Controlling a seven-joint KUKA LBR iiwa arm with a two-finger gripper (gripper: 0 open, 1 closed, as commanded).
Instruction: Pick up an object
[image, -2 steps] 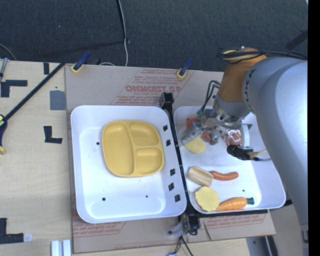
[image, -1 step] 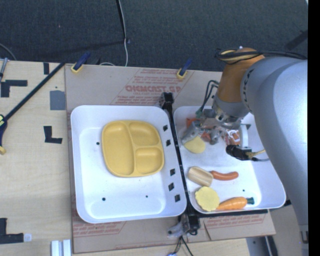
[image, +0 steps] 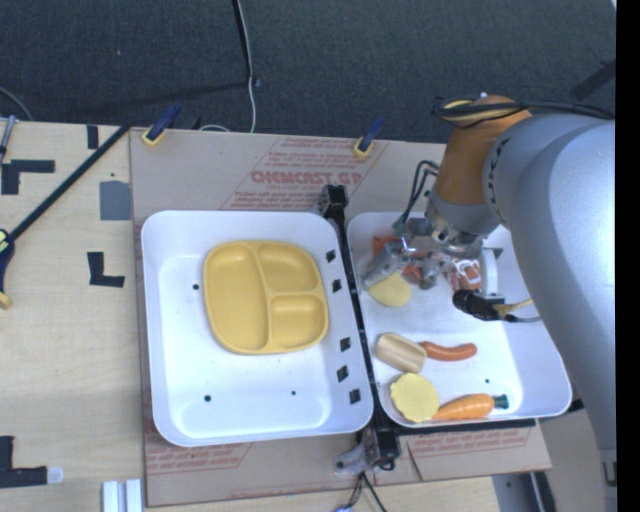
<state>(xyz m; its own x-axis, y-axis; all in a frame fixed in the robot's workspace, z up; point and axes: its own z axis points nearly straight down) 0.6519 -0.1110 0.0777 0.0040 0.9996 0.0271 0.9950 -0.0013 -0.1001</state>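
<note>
Gripper (image: 405, 262) low in right bin (image: 535, 370), far end, just above yellow piece (image: 391, 292) — open or closed: can't tell.

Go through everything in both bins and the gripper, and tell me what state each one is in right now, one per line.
Gripper: down in the right bin, over a pale yellow piece; grip unclear.
Yellow divided plate: flat in the left bin, nothing on it.
Bun: lying loose.
Sausage: lying beside the bun.
Yellow round piece: lying flat.
Carrot: lying on its side.
</note>
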